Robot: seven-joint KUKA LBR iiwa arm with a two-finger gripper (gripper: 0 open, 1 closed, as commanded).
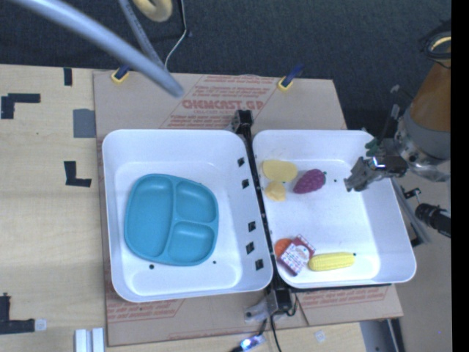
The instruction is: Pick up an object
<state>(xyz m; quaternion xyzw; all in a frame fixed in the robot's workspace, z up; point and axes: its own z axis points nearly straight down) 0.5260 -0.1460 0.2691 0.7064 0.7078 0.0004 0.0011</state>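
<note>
The right bin (381,226) holds a yellow toy (278,171) and a purple grape bunch (310,181) near its back left. Toward its front lie a red and white packet (294,257) and a yellow corn cob (331,261). My gripper (364,173) hangs over the bin's right side, near the back corner, to the right of the grapes. Nothing shows between its fingers.
The left bin (117,160) carries a blue divided plate (172,218). A black divider (251,196) runs between the bins. Both bins rest on a cardboard sheet (220,101). A grey pole (88,28) crosses the upper left.
</note>
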